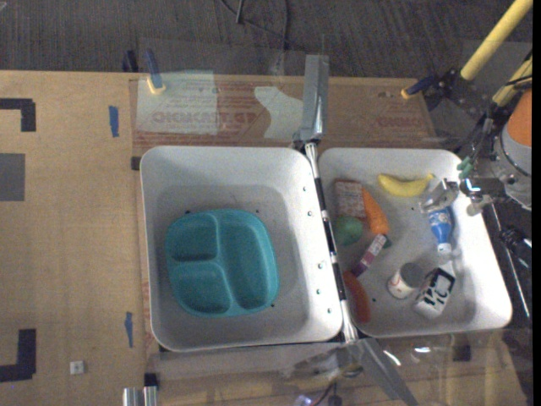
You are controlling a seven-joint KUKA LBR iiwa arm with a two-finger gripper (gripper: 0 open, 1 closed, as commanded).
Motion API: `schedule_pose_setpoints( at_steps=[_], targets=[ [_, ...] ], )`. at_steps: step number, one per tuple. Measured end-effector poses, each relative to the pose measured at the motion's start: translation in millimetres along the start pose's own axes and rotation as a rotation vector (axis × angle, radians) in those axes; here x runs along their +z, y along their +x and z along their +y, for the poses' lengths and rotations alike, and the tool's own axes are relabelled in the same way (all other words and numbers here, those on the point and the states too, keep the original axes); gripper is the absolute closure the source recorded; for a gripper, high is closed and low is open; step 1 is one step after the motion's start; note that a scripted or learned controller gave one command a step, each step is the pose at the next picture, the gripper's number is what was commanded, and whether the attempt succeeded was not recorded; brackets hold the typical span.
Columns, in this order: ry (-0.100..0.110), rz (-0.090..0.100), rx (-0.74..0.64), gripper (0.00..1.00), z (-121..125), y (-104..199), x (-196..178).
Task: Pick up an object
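The right bin (499,299) holds several small objects. A yellow banana (404,184) lies at its back, with an orange carrot (374,212) and a brownish packet (347,196) to the left. A green lump (347,230), a purple-and-white marker (370,255) and a red item (357,297) sit along the left wall. A white cup (401,282) and a black-and-white box (435,292) rest near the front. My gripper (446,195) hovers at the bin's right side, just above a blue-and-white bottle (440,227) and right of the banana's tip.
The left bin (161,184) contains a teal divided plate (221,261). A metal divider (314,100) runs between the bins at the back. The arm's orange band (519,121) and cables crowd the right edge. A yellow pole (499,28) slants at the top right.
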State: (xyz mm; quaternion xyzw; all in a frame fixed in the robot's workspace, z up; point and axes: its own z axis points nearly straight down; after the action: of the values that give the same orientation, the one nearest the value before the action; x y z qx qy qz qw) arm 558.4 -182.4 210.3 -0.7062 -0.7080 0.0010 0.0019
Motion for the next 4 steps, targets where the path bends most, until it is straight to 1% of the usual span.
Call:
schedule_pose_setpoints(
  at_steps=[1,2,3,4],
  targets=[
    [-0.003,-0.003,0.167,0.0,-19,-15,-116],
    [0.0,0.0,0.157,0.0,-38,4,104],
    [0.002,0.001,0.164,1.0,-38,1,97],
    [-0.001,-0.002,0.398,1.0,35,-17,-3]
  ],
)
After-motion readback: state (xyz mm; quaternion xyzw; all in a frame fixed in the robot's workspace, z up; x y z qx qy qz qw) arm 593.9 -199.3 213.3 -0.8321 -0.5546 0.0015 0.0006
